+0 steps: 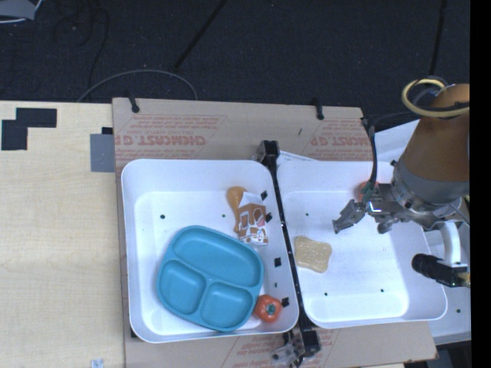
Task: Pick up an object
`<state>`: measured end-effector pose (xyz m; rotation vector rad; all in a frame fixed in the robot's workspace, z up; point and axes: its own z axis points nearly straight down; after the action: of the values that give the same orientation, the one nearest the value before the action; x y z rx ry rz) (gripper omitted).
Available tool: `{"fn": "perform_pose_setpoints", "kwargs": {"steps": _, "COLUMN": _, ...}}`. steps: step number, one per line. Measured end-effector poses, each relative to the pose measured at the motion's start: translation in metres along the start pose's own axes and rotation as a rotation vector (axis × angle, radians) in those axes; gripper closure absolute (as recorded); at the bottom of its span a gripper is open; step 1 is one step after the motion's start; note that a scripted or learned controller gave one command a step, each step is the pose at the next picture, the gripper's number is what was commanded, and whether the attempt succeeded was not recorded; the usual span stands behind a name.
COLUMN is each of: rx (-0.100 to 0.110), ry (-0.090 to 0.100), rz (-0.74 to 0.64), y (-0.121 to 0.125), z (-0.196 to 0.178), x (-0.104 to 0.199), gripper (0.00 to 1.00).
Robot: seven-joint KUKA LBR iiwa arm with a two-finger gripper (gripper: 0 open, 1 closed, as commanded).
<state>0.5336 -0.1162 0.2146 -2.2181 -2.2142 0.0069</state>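
In the right bin (383, 301), a tan slice of toy bread (313, 254) lies near the left wall. My gripper (363, 219) hovers over that bin's upper right part, above and to the right of the bread and apart from it. It is open, and nothing shows between its fingers (344, 219). Over in the left bin (142, 228) are a blue divided plate (211, 278), a small red tomato (267, 308), a white printed packet (253, 225) and a tan-orange piece (235, 198).
A black divider clip (270, 156) sits where the two bins meet at the back. The grey and orange arm (437, 156) covers the right bin's far right corner. A cardboard sheet (230, 133) lies under both bins.
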Motion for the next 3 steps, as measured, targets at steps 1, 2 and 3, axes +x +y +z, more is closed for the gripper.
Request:
{"fn": "perform_pose_setpoints", "kwargs": {"steps": 1, "rx": 0.0, "ry": 0.0, "rz": -0.001, "y": -0.004, "z": 0.061, "x": 0.008, "gripper": 0.0}}
{"fn": "perform_pose_setpoints", "kwargs": {"steps": 2, "rx": -0.001, "ry": 0.0, "rz": -0.001, "y": 0.0, "z": 0.106, "x": 0.004, "gripper": 0.0}}
{"fn": "perform_pose_setpoints", "kwargs": {"steps": 3, "rx": -0.002, "ry": -0.001, "rz": 0.005, "y": 0.0, "z": 0.094, "x": 0.003, "gripper": 1.0}}
